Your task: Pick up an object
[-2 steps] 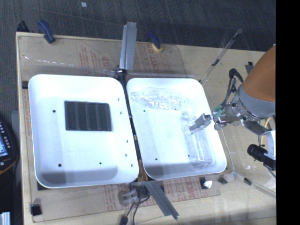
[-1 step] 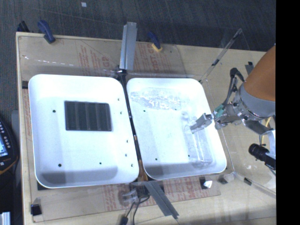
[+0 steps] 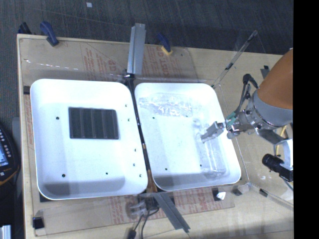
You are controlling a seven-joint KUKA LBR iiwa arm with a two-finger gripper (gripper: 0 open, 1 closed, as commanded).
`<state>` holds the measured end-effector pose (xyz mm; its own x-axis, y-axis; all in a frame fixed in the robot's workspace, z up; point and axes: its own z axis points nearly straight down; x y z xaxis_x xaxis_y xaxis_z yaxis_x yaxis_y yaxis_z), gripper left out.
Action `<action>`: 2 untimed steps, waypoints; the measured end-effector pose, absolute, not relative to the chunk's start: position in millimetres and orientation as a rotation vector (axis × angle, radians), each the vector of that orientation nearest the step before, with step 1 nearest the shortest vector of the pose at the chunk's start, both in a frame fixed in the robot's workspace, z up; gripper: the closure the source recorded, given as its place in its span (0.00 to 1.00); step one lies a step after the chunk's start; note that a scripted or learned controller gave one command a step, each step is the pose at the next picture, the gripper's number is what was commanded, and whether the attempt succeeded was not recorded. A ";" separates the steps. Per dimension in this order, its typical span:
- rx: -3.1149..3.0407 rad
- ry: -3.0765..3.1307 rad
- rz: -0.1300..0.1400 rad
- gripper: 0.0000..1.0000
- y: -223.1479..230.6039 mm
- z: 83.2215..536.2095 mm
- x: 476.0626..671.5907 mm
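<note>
A dark ridged rectangular block lies flat in the left bin, left of its middle. In the right bin, a crinkled clear plastic item lies along the far wall. A clear bottle-like item lies by the right wall, hard to make out against the white. My gripper reaches in over the right bin's right side, just above the clear bottle-like item's upper end. The view does not show whether it touches that item.
The grey arm with its orange band enters over the bench's right edge. A metal bar and blue clamps stand behind the bins. A black fixture sits right of the right bin, and another bracket in front.
</note>
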<state>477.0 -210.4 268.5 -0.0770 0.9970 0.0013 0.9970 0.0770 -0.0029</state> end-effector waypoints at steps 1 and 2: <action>-2.117 -2.315 0.002 0.00 -209.9 265.7 477.0; -2.100 -2.337 0.002 0.00 -210.7 270.8 477.1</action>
